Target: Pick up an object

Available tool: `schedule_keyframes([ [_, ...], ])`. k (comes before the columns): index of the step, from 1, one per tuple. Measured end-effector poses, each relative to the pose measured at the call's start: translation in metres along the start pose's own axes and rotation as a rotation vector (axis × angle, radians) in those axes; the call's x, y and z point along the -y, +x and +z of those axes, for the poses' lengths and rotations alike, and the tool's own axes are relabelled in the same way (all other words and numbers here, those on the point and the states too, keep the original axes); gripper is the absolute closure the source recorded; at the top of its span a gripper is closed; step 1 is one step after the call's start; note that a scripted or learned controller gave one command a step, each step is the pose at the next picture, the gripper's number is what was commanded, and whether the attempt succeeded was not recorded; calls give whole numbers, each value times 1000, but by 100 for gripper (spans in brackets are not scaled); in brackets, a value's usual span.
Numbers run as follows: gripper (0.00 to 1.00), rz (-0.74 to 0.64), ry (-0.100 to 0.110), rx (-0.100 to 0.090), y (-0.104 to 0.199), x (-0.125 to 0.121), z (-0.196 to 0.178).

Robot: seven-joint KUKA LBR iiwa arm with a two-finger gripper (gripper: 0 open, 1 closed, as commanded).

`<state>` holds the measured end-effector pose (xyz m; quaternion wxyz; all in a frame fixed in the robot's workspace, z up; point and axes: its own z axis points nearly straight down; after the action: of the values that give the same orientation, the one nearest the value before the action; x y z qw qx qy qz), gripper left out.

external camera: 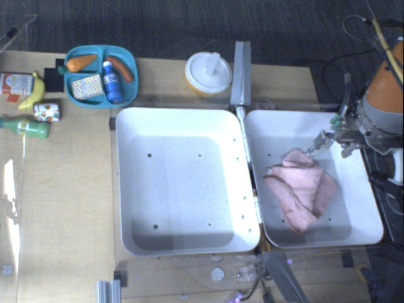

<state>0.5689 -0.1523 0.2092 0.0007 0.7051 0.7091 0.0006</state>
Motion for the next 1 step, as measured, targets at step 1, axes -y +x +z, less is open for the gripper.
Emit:
schedule_keyframes([
  [1, 0, -81, -5, 1, 30, -9, 113],
])
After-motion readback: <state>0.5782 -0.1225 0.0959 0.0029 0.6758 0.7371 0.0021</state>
